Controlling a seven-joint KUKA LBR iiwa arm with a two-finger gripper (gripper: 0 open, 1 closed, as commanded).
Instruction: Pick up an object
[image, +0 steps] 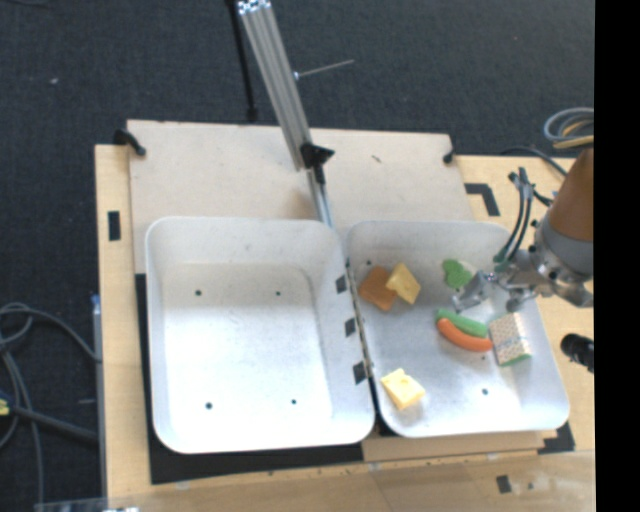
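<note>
Here the gripper (478, 291) hovers above the carrot (462, 332).

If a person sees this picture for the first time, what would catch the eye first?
Probably the orange and green toy in the right bin, beside a speckled sponge block. Next, the gripper hovering just above them, and two yellow blocks with a brown one nearer the divider.

You see the arm (572, 215) as a rounded orange band over a grey wrist section. Thin dark cables (520, 215) loop down its near side toward the wrist. Below sits the gripper (497, 286), a cluster of pale grey metal parts with small dark fittings.
</note>
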